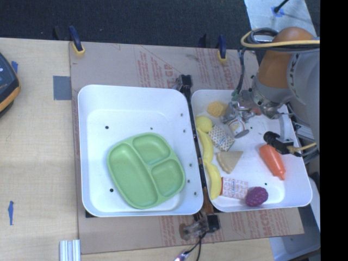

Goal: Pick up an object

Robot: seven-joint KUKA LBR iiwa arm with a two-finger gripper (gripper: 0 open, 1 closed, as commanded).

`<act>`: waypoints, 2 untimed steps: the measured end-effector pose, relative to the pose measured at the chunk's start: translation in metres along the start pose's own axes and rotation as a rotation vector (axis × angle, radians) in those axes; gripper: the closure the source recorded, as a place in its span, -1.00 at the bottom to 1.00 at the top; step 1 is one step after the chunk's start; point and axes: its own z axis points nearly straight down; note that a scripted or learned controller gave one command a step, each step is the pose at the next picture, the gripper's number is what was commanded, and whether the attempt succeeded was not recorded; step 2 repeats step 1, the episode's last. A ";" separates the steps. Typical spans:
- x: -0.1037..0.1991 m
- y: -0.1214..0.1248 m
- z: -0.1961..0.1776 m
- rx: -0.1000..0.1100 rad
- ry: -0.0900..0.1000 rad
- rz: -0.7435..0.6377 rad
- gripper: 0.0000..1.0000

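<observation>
My gripper [237, 123] hangs low over the upper middle of the right bin [298, 196], reaching in from the right. Just below and left of it lies a small patterned box [222, 137]. A yellow round piece [217, 109] sits to its upper left. Along the bin's left wall lies a banana [209, 159], with a tan wedge [230, 160] beside it. An orange carrot [272, 161] rests on the right side. At the front lie a purple ball-like piece [256, 196] and a white and pink packet [234, 188]. Nothing shows as lifted.
The left bin [98, 107] holds a green divided plate [145, 169]. A black clip [186, 82] sits where the two bins meet at the back. Blue clamps [76, 40] pin the cardboard sheet under the bins.
</observation>
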 end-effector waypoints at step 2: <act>0.051 -0.021 -0.090 -0.004 0.002 0.003 1.00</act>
